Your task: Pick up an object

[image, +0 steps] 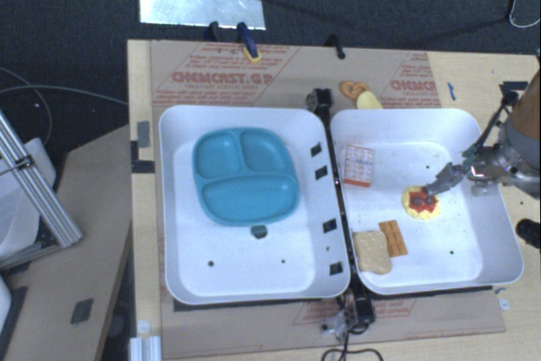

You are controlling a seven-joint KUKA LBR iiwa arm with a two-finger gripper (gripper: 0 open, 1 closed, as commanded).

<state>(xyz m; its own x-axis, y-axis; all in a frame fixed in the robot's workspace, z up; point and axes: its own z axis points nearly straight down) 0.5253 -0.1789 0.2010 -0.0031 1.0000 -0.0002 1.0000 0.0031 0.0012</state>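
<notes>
My gripper (436,187) comes in from the right over the right bin (473,266), its tip low and right at the upper right edge of a small yellow and red toy food piece (418,205). I cannot make out whether it touches the piece. Elsewhere in that bin lie a pink and white packet (357,166), a beige bread slice (372,252) and an orange cracker (392,237). The left bin (182,266) holds a blue divided plate (245,176) with a small dark piece (259,231) just below it.
Behind the bins, on the cardboard, sit a brown pretzel-like piece (352,89) and a yellow piece (368,101). A blue and yellow clamp (248,42) grips the board's far edge. A ridge with black clips (330,182) divides the two bins.
</notes>
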